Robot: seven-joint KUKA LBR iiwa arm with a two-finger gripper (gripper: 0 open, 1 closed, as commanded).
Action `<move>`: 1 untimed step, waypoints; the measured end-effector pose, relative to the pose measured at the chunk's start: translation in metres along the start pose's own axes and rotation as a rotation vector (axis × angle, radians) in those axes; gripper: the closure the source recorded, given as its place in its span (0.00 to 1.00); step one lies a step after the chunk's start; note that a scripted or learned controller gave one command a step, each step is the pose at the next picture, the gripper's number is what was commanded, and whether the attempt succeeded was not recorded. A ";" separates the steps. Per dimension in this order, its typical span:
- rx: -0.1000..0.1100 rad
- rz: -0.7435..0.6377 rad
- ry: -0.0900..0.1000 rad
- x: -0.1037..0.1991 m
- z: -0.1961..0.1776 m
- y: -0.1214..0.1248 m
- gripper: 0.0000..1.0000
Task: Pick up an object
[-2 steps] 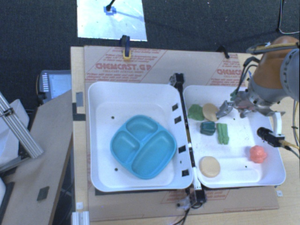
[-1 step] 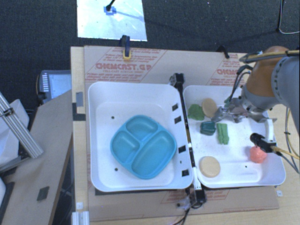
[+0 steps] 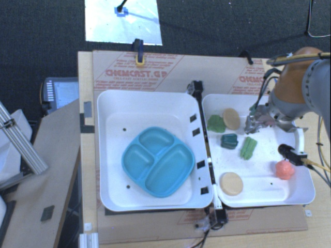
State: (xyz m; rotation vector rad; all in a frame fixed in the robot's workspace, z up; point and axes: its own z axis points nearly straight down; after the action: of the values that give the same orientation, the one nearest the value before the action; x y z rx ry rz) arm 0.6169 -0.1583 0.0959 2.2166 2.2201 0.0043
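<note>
Ridged green stick (image 3: 248, 147), the object nearest the gripper (image 3: 252, 127), lies tilted on the floor of the right-hand bin (image 3: 306, 192), with its upper end pointing toward the gripper. Five other small things share that white bin. A dark teal piece (image 3: 229, 140) sits just to the left of the stick. Farther back, a light green lump (image 3: 216, 123) touches a tan disc (image 3: 231, 119) on its right. A paler disc (image 3: 231, 183) rests near the front wall, close to the edge where the two bins meet. A pink-orange ball (image 3: 284, 170) sits well apart from the rest, toward the right wall.

The gripper is down inside this bin, in its far half. It is just to the right of the tan disc and just beyond the upper end of the stick. Nothing shows in its grasp. From this slant I cannot tell whether it is open or closed, nor whether it touches the bin floor. The grey arm (image 3: 315, 89) comes in from the right, its orange band (image 3: 289, 79) just above the wrist.

The left-hand bin (image 3: 119, 112) holds a blue divided plate (image 3: 158, 160) with three compartments. The plate lies flat, turned at an angle, in the middle and front of the bin.

Both bins stand on a cardboard sheet (image 3: 155, 68) printed with red lettering, and a yellow and black clamp (image 3: 138, 53) sits at the sheet's far edge.
</note>
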 end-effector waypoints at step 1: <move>-0.002 0.001 -0.001 -0.010 -0.051 0.003 1.00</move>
State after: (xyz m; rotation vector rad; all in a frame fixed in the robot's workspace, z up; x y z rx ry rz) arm 0.6197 -0.1684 0.1472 2.2165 2.2168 0.0058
